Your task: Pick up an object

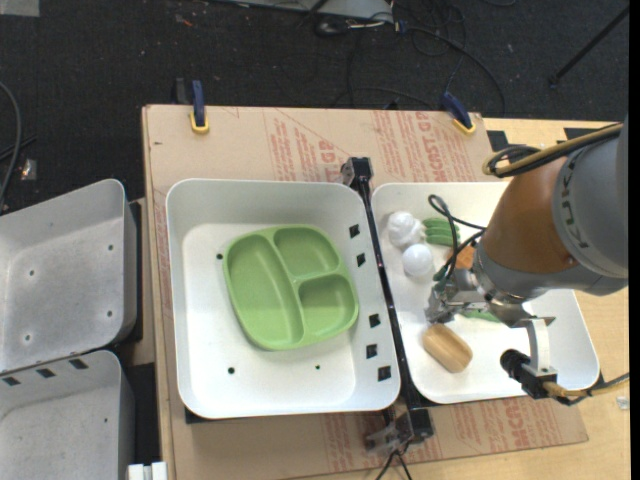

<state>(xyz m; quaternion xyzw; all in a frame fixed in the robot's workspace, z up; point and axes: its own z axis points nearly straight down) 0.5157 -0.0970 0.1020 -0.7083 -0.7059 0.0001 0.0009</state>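
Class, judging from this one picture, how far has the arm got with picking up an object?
Done: the arm has reached into the right bin, and its gripper is low among the objects. In hand: nothing visibly. The tan block and the white balls lie on the bin floor. Left: grasp one and lift it.

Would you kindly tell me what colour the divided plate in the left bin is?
Light green; the divided plate shows in the camera view.

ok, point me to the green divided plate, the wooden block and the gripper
green divided plate (pixel 290 288), camera view, centre ridge between compartments
wooden block (pixel 447 348), camera view, middle of its top face
gripper (pixel 445 306), camera view, at its tip above the block
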